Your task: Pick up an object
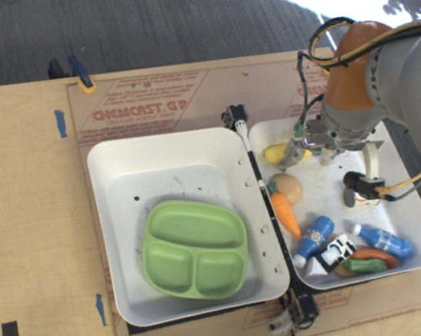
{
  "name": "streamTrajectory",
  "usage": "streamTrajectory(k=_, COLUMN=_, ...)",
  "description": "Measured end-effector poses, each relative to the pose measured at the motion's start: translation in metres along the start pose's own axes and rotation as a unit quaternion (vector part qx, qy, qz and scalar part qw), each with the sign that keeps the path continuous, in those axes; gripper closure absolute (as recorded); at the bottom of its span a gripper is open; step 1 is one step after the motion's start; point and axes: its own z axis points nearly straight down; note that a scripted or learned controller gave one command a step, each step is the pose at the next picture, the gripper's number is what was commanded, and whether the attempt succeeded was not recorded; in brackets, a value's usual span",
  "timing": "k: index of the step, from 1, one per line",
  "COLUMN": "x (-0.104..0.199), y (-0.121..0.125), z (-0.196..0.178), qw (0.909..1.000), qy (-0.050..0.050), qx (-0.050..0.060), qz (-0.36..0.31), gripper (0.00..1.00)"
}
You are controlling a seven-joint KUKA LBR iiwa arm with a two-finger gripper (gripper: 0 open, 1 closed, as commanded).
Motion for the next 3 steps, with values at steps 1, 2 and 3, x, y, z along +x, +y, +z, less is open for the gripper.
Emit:
streamTrajectory(k=1, x=0.009, y=0.017, z=0.003, qw=0.9908, qy=-0.002, qx=0.028, qz=0.133, gripper=0.0)
streamTrajectory(k=2, x=-0.008, y=-0.092, z=0.0, qw=0.9982, qy=0.0, qx=0.002, qz=0.06, gripper=0.0)
streamTrajectory(k=3, x=-0.001, y=-0.039, z=-0.013, qw=0.9795, qy=0.0, qx=0.001, qz=0.202, gripper=0.0)
